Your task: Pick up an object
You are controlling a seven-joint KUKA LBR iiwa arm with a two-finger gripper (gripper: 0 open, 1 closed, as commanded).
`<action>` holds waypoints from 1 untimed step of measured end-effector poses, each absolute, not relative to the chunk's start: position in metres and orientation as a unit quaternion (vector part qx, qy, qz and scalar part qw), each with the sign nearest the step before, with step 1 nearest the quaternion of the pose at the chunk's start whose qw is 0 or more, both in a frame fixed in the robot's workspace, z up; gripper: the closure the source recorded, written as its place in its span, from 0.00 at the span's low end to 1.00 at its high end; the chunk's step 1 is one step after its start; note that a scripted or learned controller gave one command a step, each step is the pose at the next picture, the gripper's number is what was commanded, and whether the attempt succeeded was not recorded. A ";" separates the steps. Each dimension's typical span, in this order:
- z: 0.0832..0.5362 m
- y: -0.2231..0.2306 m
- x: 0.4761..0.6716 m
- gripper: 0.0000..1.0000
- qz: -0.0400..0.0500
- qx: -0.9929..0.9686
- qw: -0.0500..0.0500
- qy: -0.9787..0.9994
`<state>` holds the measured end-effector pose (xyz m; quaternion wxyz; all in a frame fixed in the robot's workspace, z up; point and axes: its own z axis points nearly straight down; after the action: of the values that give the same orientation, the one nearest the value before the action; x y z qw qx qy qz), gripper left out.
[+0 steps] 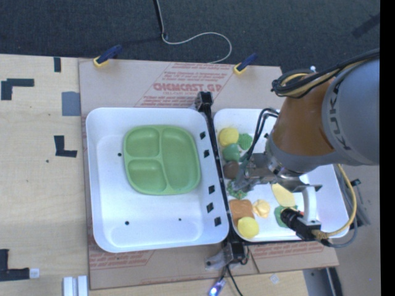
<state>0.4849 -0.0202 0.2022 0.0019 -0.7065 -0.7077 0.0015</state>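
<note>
I see a cardboard sheet [185, 85] with red printing lying on the wooden bench [37, 184], and I use it as my landmark. 2 shallow white bins sit side by side on it: the left bin [102, 165] holds a green divided plate [162, 160] with 3 compartments, lying flat. The right bin [333, 227] touches it along a black divider strip [212, 165]. 2 blue-and-yellow clamps [107, 55] grip the sheet's far edge, 1 near each far corner. Beyond that edge, a thin white cable [197, 39] loops over dark carpet [74, 11]. Left of the sheet, black tape marks [62, 147] dot the bench.
</note>
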 end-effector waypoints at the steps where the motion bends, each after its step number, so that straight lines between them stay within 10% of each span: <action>1: 0.296 0.107 0.518 1.00 -0.006 -0.701 -0.001 -0.713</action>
<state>0.5181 0.1067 0.2964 -0.0013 -0.7009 -0.7132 -0.0057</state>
